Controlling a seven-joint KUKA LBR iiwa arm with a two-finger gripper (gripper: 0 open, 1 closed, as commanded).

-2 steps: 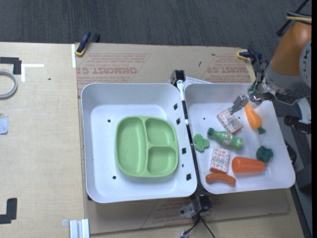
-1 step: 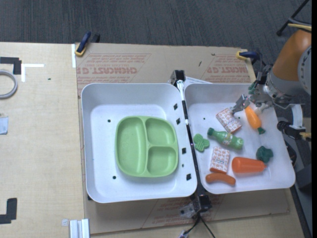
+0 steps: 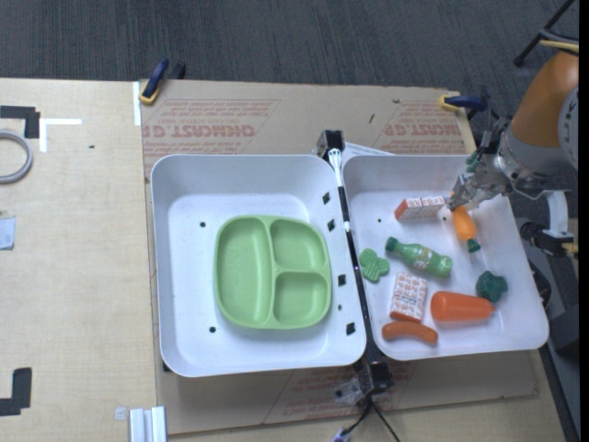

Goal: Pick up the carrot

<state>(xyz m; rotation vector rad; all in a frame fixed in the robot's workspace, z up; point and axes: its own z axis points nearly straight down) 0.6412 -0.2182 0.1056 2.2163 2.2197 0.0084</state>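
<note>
- I see the carrot (image 3: 459, 308) near the right bin's (image 3: 525, 339) front edge; broccoli (image 3: 490, 286) just beside, sausage (image 3: 410, 332) near
- My claw (image 3: 463, 194) hovers above a small orange bottle (image 3: 466, 226); I cannot tell its finger spread

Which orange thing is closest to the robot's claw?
The small orange bottle, right beside the gripper. The carrot and sausage lie farther off.
</note>
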